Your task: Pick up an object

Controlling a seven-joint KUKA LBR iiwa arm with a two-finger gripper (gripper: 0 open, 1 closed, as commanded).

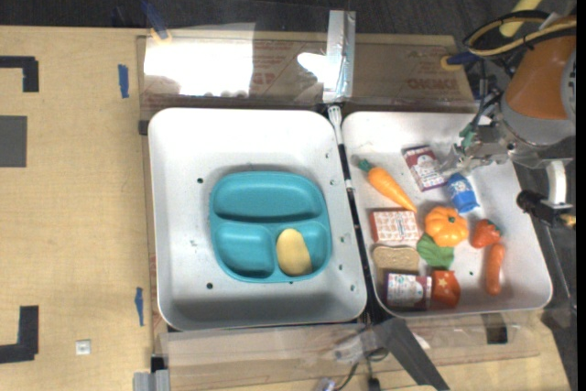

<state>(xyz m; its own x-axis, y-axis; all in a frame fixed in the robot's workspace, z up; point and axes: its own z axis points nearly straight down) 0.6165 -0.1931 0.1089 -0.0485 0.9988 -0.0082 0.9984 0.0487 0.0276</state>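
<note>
Roughly, the gripper (476, 146) sat low at the upper right of the right bin (531, 288), just above the small maroon packet (422, 168) and the blue carton (463, 194) — whether it was spread or closed, cannot tell, too blurred. Nothing was seen held. Nearest candidate looked like the packet, lying flat and tilted near the bin's back wall, beside the carrot (388, 185). Judged light, thin, probably soft-sided and a bit slick — best pinched across its short edges, not its flat face. The carton, upright-ish just below the gripper, seemed stiffer and easier: squeeze its two broad sides. Toy food crowded lower down — orange pumpkin (444, 225), green piece (433, 250), two red pieces on the right — round, likely hard plastic, apt to roll out. Left bin (174, 197) held a teal tray (265, 197) with a yellow potato (293, 252), well apart from the arm.
</note>
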